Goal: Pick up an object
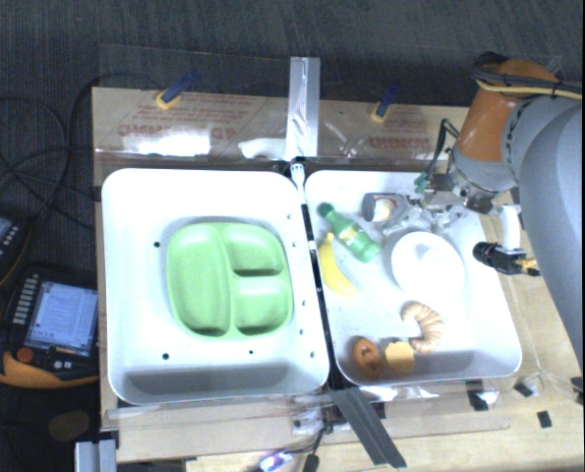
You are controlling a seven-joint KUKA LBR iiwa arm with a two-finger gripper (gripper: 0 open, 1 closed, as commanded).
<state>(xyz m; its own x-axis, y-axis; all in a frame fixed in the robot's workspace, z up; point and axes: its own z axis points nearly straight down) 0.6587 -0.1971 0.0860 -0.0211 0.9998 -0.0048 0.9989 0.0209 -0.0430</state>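
Jaws [439,197] state unclear, at right bin's back; green bottle [352,234] well left.

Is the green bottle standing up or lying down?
Lying down. The green bottle rests on its side on the floor of the right bin, its white cap pointing toward the upper left, beside the banana.

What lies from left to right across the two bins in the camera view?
Green divided plastic plate in the left white bin → yellow toy banana → green plastic bottle → round white dish → gripper.
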